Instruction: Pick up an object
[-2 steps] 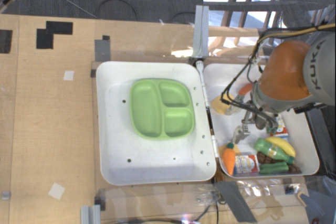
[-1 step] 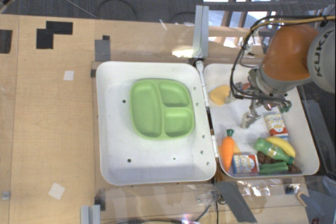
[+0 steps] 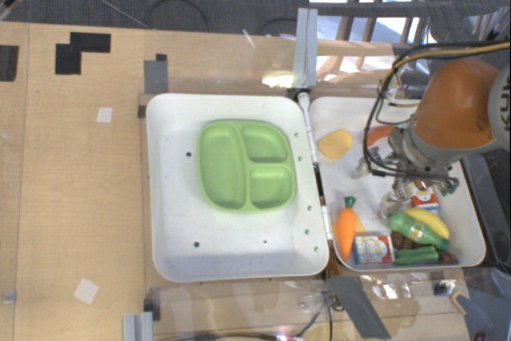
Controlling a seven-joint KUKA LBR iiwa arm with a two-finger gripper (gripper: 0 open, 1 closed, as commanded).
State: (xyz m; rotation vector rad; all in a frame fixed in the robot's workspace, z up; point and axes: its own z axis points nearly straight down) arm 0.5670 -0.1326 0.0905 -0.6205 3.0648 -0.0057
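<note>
The grey arm (image 3: 455,104), with its orange band, is reaching in from the right and hanging over the right bin (image 3: 477,251). Its claw (image 3: 403,189) is pointing down into the middle of that bin, just above the cluster of toy food; the bulky wrist is hiding much of it, so whether it is open or closed cannot be told, and nothing is showing plainly in its grip.

The things to pick are all lying in the right bin. A pale yellow rounded piece (image 3: 335,144) is sitting alone near the bin's upper left, well apart from the rest. An orange carrot (image 3: 346,227) with a green top is standing along the left wall. Just beside it, toward the front, a small can (image 3: 373,248) with a blue and red label is lying on its side. A yellow banana (image 3: 428,224) is resting on a green bottle-shaped piece (image 3: 407,226), and a dark green piece (image 3: 417,255) is lying along the front edge. A small red and white item (image 3: 423,198) is sitting directly under the claw, partly covered by it. These pieces are crowding each other closely.

The left bin (image 3: 172,251) is holding a green divided plate (image 3: 244,164) with three compartments, lying flat near its middle. Both bins are resting on the light wooden worktop (image 3: 72,196), and black cables (image 3: 375,132) are looping down beside the wrist.
</note>
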